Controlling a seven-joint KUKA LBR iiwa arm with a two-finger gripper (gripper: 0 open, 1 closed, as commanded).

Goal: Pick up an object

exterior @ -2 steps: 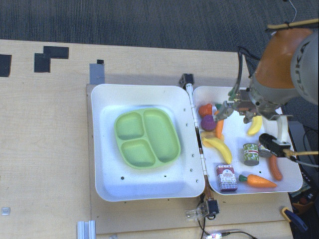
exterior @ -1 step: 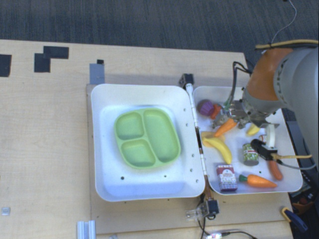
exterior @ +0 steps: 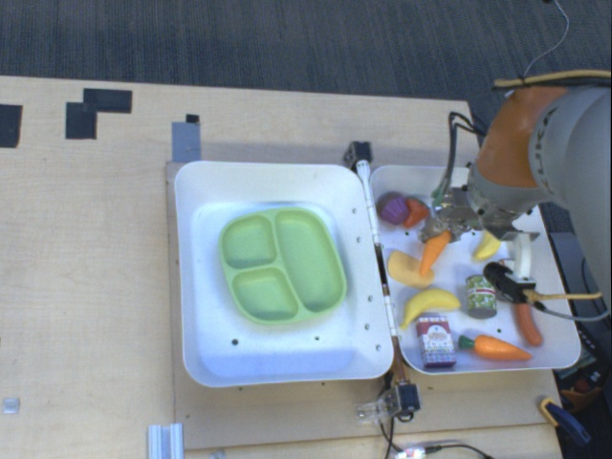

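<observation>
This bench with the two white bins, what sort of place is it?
Probably a robot lab: a grey arm with an orange band reaches over a shallow white bin of plastic toy food, beside a green divided tray.

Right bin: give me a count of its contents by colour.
Orange: 2, a carrot at the front and a carrot near the gripper
Yellow: 3, banana, wedge, small piece
Purple: 1
Red: 2, box, sausage
Green: 1, can
Total: 9
</observation>
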